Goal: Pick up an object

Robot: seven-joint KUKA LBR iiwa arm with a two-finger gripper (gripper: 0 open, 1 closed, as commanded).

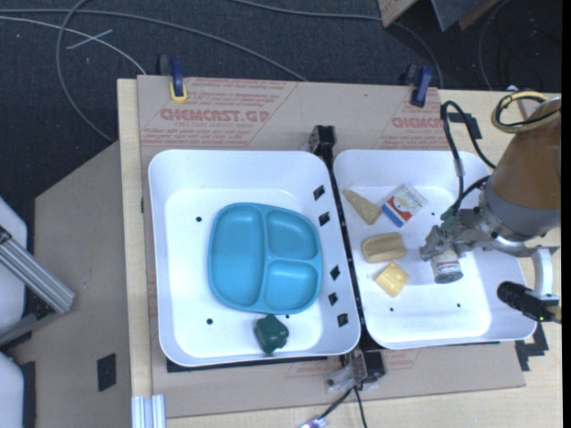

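Nearest me, the dark green lumpy toy (271, 332) sits in the far bin by the blue three-compartment plastic plate (265, 258). My gripper (443, 250) hangs low in the right white bin (428, 328), just above a small silver-capped cylinder (447, 269), apparently lined up for a grasp; whether it has grasped, I cannot tell. That cylinder lies tilted, long axis running toward the tool. Just beyond it lies the pale yellow block (391, 279).

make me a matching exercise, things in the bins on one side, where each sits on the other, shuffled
Things:
1. blue three-compartment plastic plate
2. dark green lumpy object
3. small red, white and blue carton
4. pale yellow block

Places:
A. right bin, far part
B. left bin, middle
C. right bin, nearer part, left of the end effector
D. left bin, near edge, just below the plate

Pairs: 1-B, 2-D, 3-A, 4-C
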